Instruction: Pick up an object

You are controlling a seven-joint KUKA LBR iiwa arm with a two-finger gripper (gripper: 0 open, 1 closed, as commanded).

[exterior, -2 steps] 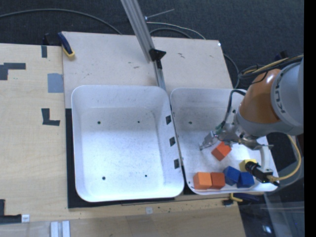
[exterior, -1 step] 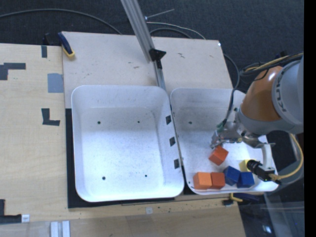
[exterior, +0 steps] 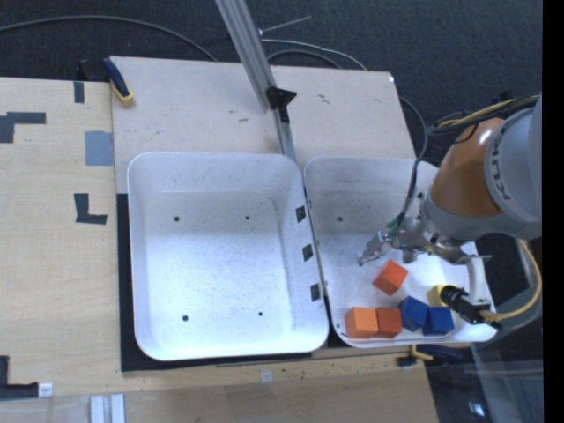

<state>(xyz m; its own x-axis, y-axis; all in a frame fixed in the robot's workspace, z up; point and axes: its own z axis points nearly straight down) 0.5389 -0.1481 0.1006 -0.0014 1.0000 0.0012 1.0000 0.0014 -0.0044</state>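
Pale wood makes up the surface [exterior: 53, 263] I'm working over, with a lighter board [exterior: 203, 104] laid across its middle and dark carpet [exterior: 423, 25] beyond it where black cables [exterior: 106, 26] trail.

Nearest to me along the bottom edge, a black mat [exterior: 124, 324] peeks out under the left bin [exterior: 141, 236], whose white floor is speckled with fine dark marks. Just beside it sits the right bin [exterior: 352, 183], the two rims touching along the middle.

At the near end of the right bin lie the blocks — two orange blocks [exterior: 372, 322] side by side and touching, then two blue blocks [exterior: 426, 315] next to them, close against the near rim. A yellow piece [exterior: 436, 294] shows just behind the blue ones, partly hidden by the arm's black fitting. One more orange block [exterior: 389, 277] sits tilted a little further in, apart from the row.

My claw [exterior: 381, 249] hangs just above and beside that tilted block, its tip toward the bin's middle; I cannot tell how its tips are set, and I see nothing in its grip. The grey arm [exterior: 520, 174] with its orange band [exterior: 463, 179] comes in from the right.

Further back, grey and dark tape patches [exterior: 99, 148] mark the wood, a blue-and-yellow tool [exterior: 117, 79] lies near the board's far corner, and a slanted metal rail [exterior: 247, 38] crosses the far side.
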